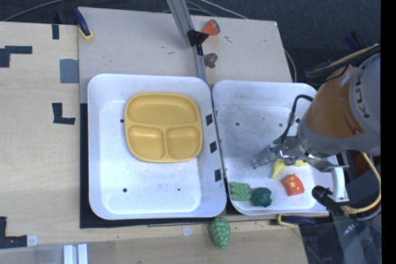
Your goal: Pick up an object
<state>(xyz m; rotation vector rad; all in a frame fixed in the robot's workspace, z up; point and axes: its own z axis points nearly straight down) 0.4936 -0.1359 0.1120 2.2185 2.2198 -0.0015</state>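
Nearest the camera, a green bumpy toy (219, 231) lies on the table (142, 40) just outside the bins. Inside the right bin (247, 102), at its near edge, sit a green object (240, 190), a dark green one (262, 196) and a red block (292, 185). Over a yellow piece (279, 166) hangs the end effector (267, 157); its opening cannot be judged. A yellow divided plate (164, 127) rests in the left bin (111, 195).

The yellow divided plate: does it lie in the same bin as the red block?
No: the yellow divided plate lies in the left bin, while the red block lies in the right bin.
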